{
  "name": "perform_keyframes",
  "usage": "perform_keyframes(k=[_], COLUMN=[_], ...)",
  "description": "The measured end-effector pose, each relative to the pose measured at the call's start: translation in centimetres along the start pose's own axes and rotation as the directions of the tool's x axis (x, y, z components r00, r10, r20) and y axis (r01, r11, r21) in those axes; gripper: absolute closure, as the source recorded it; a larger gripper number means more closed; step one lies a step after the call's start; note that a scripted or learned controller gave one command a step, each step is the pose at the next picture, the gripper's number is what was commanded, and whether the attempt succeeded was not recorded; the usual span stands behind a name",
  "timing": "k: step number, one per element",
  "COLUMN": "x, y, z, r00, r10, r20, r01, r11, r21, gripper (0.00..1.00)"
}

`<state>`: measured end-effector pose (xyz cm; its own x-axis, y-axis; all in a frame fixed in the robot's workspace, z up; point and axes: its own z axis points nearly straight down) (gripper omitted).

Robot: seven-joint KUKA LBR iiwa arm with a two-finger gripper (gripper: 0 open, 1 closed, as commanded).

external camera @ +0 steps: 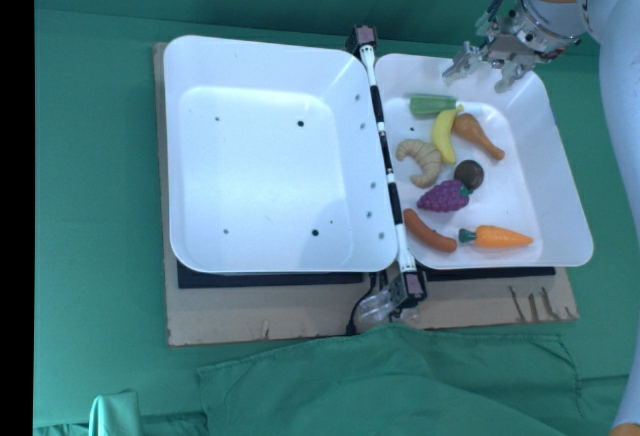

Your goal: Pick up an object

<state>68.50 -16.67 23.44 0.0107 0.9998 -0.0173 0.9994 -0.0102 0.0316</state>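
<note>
The right bin (555, 224) holds several toy foods: a green vegetable (432, 105), a yellow banana (443, 134), a brown chicken drumstick (477, 136), a croissant (421, 161), a dark round fruit (468, 174), purple grapes (444, 195), a red sausage (429, 231) and an orange carrot (497, 237). My gripper (488, 67) hangs open above the bin's far edge, above and to the right of the green vegetable. Nothing sits between its fingers.
The left bin (200, 64) lies beside the right one, with a black-and-white striped divider (385, 159) between them. Both rest on a cardboard sheet (270, 319) over green cloth. Folded green fabric (400, 384) lies in front.
</note>
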Motion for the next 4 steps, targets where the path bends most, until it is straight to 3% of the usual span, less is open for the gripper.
perform_keyframes(k=[4], x=[0.0], y=[0.0], z=[0.0], r00=[1.0], r10=[0.0], r20=[0.0], r01=[0.0], r11=[1.0], r21=[0.0], gripper=[0.0])
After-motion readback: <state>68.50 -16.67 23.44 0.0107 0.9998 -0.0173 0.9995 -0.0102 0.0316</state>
